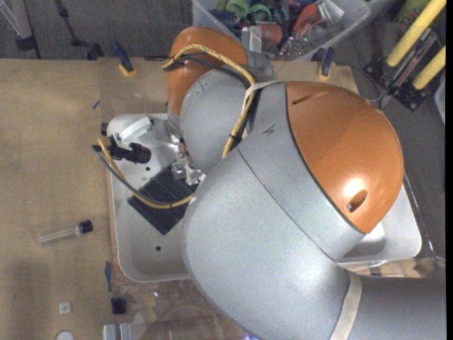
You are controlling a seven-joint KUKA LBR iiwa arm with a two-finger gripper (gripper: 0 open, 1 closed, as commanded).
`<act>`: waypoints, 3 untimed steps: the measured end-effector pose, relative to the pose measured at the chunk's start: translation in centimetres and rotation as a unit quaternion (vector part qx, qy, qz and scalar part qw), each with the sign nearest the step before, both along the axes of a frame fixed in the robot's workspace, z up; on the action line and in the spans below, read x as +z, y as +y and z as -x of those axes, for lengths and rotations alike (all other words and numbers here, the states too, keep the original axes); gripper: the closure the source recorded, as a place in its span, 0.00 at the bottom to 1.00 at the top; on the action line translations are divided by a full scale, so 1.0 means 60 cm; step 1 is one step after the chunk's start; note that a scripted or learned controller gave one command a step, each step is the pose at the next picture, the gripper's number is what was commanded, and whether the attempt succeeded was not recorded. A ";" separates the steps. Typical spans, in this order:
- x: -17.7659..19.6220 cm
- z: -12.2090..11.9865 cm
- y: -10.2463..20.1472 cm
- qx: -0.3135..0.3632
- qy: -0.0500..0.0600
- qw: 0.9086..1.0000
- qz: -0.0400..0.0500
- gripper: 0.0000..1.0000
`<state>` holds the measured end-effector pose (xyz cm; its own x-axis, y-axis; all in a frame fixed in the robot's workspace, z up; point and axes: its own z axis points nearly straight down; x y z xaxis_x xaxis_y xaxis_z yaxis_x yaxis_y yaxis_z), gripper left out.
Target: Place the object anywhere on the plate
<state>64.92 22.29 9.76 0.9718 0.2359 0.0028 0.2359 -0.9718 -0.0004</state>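
My arm (297, 190), grey with orange caps, reaches in from the right and covers most of both white bins. Its wrist end and gripper (166, 158) hang low over the back left part of the left bin (131, 253). The arm's own bulk hides what lies under the gripper. No plate or loose object can be made out in the bare strip of bin floor at the front left.
A small clear vial with a black cap (65, 232) lies on the wooden bench left of the bin. A clear tub of mixed toys (283, 13) stands at the back, with yellow foam tubes (425, 20) to its right. A corner of the right bin (405, 241) shows.
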 end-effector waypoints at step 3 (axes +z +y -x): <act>0.163 -0.027 0.006 0.247 0.002 0.969 0.001 1.00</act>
<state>66.54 22.64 19.52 0.7408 0.6717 -0.0013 0.6717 -0.7408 -0.0007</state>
